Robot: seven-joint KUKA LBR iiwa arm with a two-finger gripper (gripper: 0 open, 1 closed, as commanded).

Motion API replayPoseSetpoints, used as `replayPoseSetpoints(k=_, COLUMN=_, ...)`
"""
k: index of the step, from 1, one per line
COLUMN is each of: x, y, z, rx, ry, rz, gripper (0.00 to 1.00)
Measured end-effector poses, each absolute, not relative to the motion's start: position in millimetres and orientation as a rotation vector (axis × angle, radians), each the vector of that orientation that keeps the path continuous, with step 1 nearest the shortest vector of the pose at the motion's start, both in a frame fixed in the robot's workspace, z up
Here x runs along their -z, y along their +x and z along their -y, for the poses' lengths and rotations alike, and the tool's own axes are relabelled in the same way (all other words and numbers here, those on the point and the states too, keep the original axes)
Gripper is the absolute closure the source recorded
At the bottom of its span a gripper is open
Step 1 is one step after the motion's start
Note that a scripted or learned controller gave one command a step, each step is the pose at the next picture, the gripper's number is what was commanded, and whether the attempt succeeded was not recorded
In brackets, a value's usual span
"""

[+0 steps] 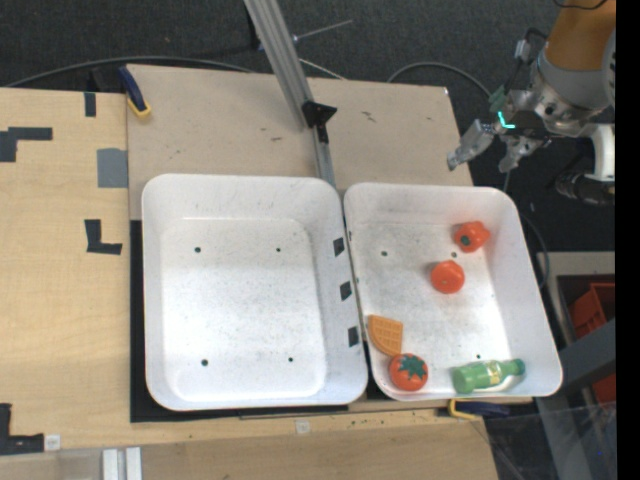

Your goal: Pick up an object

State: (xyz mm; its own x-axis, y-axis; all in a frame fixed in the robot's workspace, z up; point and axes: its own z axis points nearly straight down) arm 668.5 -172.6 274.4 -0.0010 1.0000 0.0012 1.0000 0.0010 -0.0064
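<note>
The right bin holds several small objects: an orange-red fruit near its far right corner, an orange ball below it, a tan cracker-like piece, a red tomato with a green top and a green bottle lying along the front wall. My gripper hangs above the bench beyond the right bin's far right corner, its two fingers spread apart with nothing between them.
The left bin stands beside the right one. A slanted metal pole rises behind the bins. A blue and yellow clamp sits at the board's far left corner. Cables run across the dark floor at the back.
</note>
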Motion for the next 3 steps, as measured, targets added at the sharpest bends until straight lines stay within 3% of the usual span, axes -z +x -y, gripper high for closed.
replayPoseSetpoints(k=1, x=-278, y=669.2, z=173, rx=-0.003, ry=-2.218, rz=2.224, gripper=0.00)
replayPoseSetpoints(k=3, x=-180, y=664.6, z=165, rx=-0.008, ry=-2.217, rz=2.220, gripper=0.00)
